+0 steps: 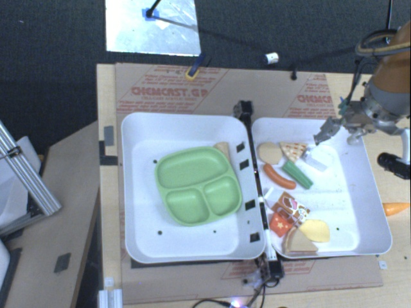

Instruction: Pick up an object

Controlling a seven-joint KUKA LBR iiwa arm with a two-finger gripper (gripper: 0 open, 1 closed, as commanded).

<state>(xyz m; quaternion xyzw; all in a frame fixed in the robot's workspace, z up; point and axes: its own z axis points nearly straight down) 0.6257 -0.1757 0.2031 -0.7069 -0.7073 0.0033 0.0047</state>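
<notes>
the left bin (138, 191) bears a green divided plate (196, 185) at its middle; the right bin (369, 197), just beside it, carries the toy food; the claw (323, 135) hangs over that bin's far part, whether wide or narrow cannot be told; just beside its tip, toward the left bin, lie a pizza slice (293, 151), a green stick (297, 174) and a sausage (280, 176); a yellow piece (314, 231) sits in the near corner.

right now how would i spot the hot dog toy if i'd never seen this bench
Look in the right white bin, at the toy food along its left side. The hot dog is the orange-red sausage lying slantwise beside the green stick; nothing else there is long, rounded and red.
</notes>
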